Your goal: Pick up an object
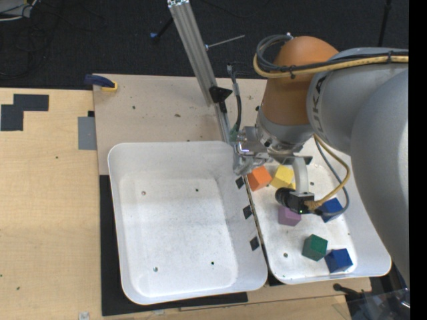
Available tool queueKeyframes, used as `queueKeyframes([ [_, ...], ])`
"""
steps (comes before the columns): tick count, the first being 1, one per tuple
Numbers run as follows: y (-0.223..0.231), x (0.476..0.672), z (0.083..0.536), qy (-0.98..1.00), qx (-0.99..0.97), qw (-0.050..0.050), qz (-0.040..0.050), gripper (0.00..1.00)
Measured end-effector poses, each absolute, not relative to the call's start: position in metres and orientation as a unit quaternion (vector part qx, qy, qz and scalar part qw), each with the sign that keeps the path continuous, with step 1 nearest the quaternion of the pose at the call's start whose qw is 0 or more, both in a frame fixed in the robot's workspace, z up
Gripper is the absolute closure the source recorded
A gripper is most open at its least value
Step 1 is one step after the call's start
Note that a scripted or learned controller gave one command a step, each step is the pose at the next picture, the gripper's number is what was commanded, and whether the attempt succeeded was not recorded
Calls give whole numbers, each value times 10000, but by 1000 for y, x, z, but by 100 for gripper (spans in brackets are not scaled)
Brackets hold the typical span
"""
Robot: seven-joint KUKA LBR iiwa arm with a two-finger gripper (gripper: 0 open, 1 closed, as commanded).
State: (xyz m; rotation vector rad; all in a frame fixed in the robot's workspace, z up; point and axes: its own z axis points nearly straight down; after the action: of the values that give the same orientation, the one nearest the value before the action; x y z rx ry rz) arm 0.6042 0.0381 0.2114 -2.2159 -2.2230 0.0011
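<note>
No readable text, label, brand or number, dark lettering on the grey arm casing, partly hidden, not legible

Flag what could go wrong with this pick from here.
1. The orange block and yellow block sit close together by the gripper; it may nudge one and grasp neither.
2. The orange block lies near the right bin's left wall, so the gripper could hit it.
</note>
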Motion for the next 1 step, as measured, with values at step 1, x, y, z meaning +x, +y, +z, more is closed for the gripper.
queueKeyframes([
  [1, 86, 621, 231, -7082, -7060, 1, -3, 100],
])
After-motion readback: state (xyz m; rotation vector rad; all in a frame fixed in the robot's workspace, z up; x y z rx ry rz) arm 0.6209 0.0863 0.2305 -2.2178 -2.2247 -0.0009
